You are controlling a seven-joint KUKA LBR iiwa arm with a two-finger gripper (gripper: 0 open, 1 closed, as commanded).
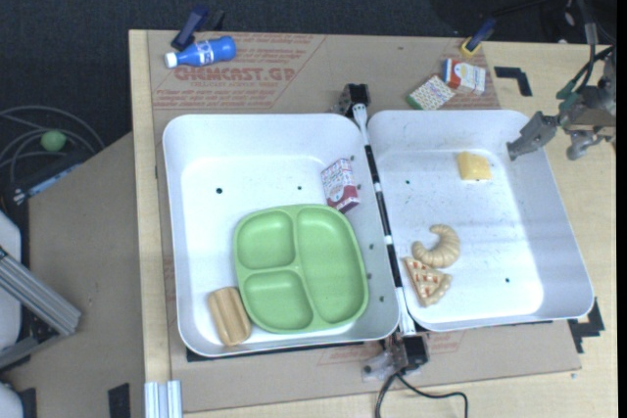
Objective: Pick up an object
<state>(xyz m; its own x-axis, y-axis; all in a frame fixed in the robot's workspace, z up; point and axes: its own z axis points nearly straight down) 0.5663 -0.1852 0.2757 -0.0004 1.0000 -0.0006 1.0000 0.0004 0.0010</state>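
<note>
Where the arm enters at the right edge, the gripper (pixel 554 134) is seen over the right bin's (pixel 549 240) far right rim, its fingers spread apart, with nothing between them. A yellow block (pixel 475 166) lies just left of it in that bin, with a croissant (pixel 438 246) and waffle piece (pixel 427 282) nearer the front.

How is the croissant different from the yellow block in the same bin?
The croissant is tan and curved like a crescent; the yellow block is bright yellow and squarish. The croissant looks bigger than the yellow block. The croissant lies against a waffle piece near the bin's front-left, while the yellow block sits alone toward the back. Both rest on the floor of the right bin.
</note>
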